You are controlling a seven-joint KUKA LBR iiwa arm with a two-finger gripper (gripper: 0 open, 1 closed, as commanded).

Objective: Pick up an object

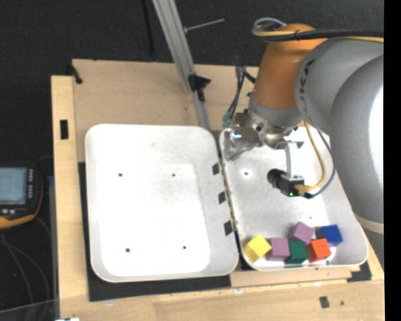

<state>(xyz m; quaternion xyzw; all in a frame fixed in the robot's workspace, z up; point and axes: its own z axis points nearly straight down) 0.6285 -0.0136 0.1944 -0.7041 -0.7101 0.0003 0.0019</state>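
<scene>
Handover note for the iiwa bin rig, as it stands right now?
Gripper: over the far left corner of the right bin, by the divider; whether the fingers are open or shut can't be made out, and no object shows between them.
Objects: all clustered at the right bin's near edge: yellow block, two purple blocks, green block, orange block, blue block.
Left bin: sits beside it.
Done: nothing picked yet.
Left: travel to the cluster, grasp one block, lift.
</scene>
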